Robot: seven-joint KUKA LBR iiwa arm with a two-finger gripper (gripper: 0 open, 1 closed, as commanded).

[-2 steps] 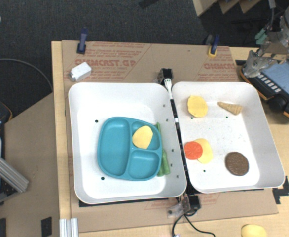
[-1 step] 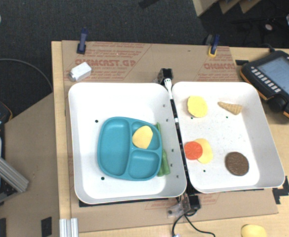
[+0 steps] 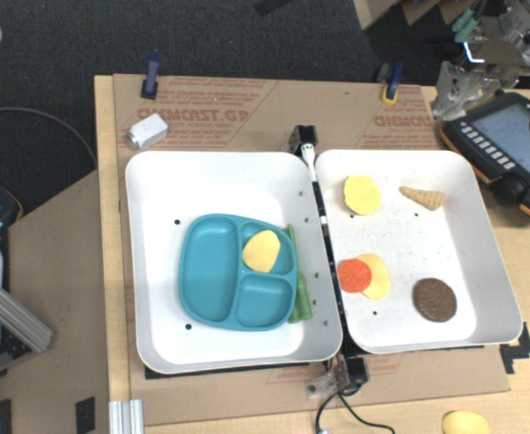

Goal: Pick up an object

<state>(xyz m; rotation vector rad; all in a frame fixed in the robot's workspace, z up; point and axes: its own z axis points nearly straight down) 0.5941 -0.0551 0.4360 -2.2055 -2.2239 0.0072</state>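
Cradling yellow piece [image 3: 262, 251]: blue tray [image 3: 212, 278]

Left bin [image 3: 147, 242]: holds a divided tray [image 3: 212, 278]; a lemon-shaped piece [image 3: 262, 251] lies in its upper right compartment.
Right bin [image 3: 482, 242]: round slice [image 3: 362, 194] and cone [image 3: 424, 197] at back; two overlapping slices [image 3: 364, 276] and a cookie [image 3: 434, 299] in front.

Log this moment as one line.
gripper: top right, outside bins | blue compartment tray: left bin, holds yellow piece | brown round disc: right bin
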